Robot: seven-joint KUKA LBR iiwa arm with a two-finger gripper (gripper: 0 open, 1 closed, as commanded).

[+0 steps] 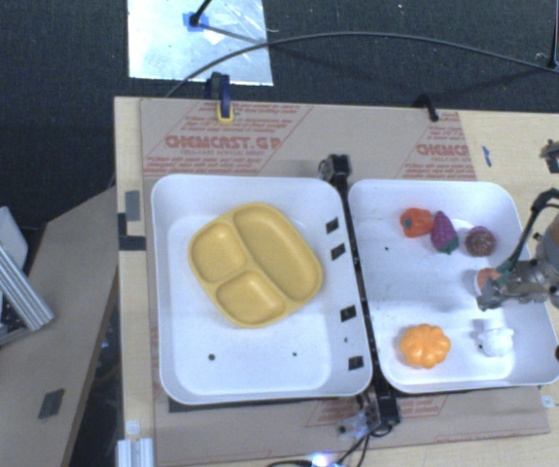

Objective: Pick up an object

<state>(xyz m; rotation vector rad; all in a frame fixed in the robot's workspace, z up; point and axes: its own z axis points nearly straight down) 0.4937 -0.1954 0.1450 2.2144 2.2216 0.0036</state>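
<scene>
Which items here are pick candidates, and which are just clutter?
Candidates, right bin: orange pepper-like toy, purple toy, dark round toy, orange pumpkin, small white toy, pinkish piece by the gripper.

Lying about: yellow divided tray, left bin, blue-yellow clamp.

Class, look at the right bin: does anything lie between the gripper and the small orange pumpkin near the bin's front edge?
Nothing visible does. The gripper hangs at the right side of the right bin; the orange pumpkin lies below and left of it across bare white floor. The small white object sits off to the side, under the gripper, not on that path.
</scene>
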